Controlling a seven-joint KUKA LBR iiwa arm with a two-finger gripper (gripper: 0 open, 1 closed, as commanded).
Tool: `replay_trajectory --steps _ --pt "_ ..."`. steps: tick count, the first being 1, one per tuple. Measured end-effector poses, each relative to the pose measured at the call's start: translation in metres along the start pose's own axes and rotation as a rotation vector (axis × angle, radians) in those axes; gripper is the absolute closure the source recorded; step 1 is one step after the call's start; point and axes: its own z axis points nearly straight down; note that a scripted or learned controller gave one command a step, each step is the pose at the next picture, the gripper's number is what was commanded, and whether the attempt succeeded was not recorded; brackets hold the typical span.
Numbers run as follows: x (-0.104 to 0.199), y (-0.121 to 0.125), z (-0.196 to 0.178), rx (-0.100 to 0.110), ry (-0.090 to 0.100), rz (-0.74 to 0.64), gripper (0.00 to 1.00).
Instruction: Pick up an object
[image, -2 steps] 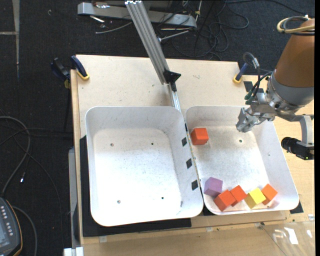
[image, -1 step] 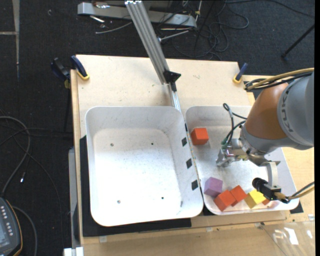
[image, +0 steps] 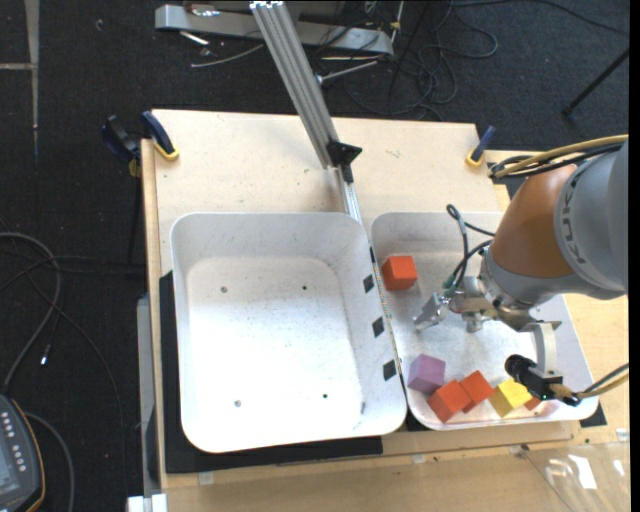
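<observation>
Dark carpeted floor with cables around a pale desk (image: 260, 160) carrying two white bins. Right bin (image: 400, 232): orange cube (image: 400, 271) far side; purple block (image: 427, 373), orange blocks (image: 461, 394), yellow block (image: 509, 396) near edge. Gripper (image: 432, 313) hovers mid-bin (fingers' state unclear). Arm lettering unreadable.

Arm (image: 590, 225) was a thick grey cylinder with a rounded orange band above the wrist. Thin dark and yellowish cables looped along it. Pincer (image: 432, 312) was small, metallic grey; its finger detail was probably too blurred to resolve.
</observation>
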Motion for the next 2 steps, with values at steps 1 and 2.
replay_trajectory --steps 1,2 --pt "0.066 -0.040 -0.104 -0.006 0.001 -0.008 0.00" --pt "0.084 -0.013 -0.100 -0.001 0.000 -0.006 0.00"
